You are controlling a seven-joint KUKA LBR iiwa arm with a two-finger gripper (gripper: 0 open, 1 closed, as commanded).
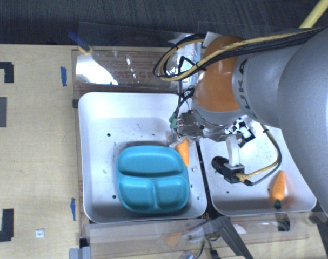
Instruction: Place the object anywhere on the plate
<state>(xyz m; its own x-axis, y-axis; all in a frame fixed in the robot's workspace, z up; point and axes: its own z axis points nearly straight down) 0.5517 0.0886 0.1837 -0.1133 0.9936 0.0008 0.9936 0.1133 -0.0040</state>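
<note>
From the camera view above the worktop, you have the arm (272, 80) reaching in from the right, its orange band sitting over the divide between the two white bins. The tool (183, 135) hangs at the right edge of the left bin (93, 144), just above the top right corner of the blue sectioned plate (153, 178).

Look right under the tool: an orange carrot-shaped piece (182, 151) pokes out below it, pointing down and slightly right, its lower end just beside the plate's rim. It looks to be held by the tool, but the wrist hides the grip itself, so you cannot tell for certain whether it is clamped or how wide the tool stands.

What matters for your next move is direction. The plate lies down and to the left of the tool in this view, very near, with the carrot's long axis running roughly along the plate's right edge. A short shift left should bring it over the plate.

A second carrot (278, 186) lies in the right bin (299, 201), well apart from the plate.
</note>
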